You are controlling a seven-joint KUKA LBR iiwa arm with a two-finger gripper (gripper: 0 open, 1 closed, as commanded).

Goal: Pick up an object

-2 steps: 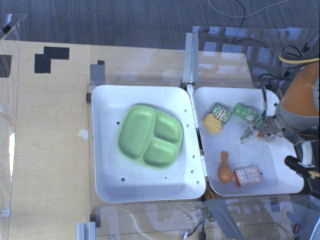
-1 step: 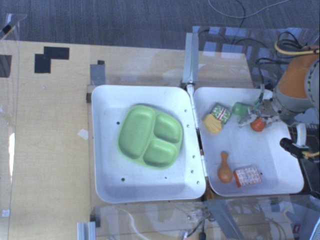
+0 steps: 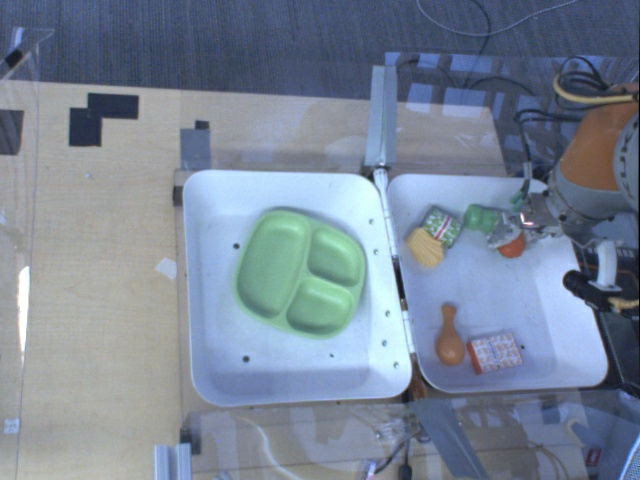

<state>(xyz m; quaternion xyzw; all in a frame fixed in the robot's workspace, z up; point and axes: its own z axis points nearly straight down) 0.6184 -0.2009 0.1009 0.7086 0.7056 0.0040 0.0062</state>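
Observation:
The right bin [image 3: 545,298] holds several small objects. A yellow and green toy corn [image 3: 433,234] lies at its upper left. A green piece [image 3: 480,217] lies beside it, and a small red piece [image 3: 511,247] sits just right of that. An orange drumstick-shaped toy [image 3: 450,337] and a small red and white box [image 3: 495,352] lie near the front. My gripper [image 3: 524,218] hangs low at the bin's upper right, right over the red piece and touching or nearly touching the green piece. I see nothing clearly held in it.
The left bin [image 3: 210,298] holds a green divided plate [image 3: 300,271]. A metal divider [image 3: 380,118] runs between the bins at the back. The arm's orange band [image 3: 597,153] and cables [image 3: 590,288] crowd the right bin's right edge.

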